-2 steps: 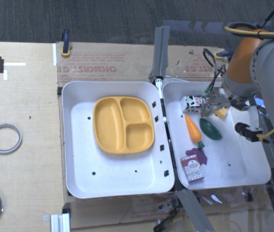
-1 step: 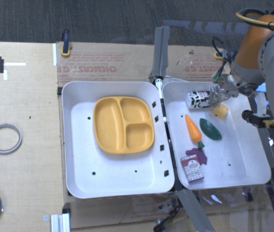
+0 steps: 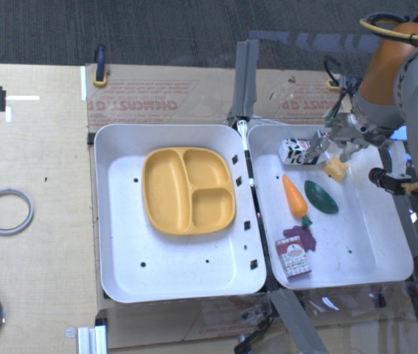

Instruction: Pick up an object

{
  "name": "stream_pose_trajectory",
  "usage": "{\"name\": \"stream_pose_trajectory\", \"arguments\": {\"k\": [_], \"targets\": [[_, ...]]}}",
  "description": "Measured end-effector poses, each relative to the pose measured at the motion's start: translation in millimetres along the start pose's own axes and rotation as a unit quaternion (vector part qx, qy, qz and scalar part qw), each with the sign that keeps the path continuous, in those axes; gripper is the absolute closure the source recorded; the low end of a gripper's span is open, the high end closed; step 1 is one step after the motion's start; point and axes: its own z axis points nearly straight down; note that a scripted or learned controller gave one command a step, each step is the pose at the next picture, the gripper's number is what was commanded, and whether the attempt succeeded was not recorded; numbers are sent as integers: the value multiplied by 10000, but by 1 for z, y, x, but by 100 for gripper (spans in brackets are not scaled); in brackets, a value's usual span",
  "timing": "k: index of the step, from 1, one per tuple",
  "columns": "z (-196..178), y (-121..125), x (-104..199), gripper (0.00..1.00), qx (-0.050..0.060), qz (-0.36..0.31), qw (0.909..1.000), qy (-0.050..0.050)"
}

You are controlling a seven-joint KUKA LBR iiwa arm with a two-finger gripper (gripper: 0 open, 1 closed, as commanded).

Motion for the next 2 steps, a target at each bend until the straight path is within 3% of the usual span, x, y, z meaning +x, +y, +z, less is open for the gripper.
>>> {"name": "stream_pose_trajectory", "arguments": {"k": [1,2], "targets": [[31,-52,57,0,-53,1817,9833,10],[33,-88,47,0,-30,4238,9057,19]]}}
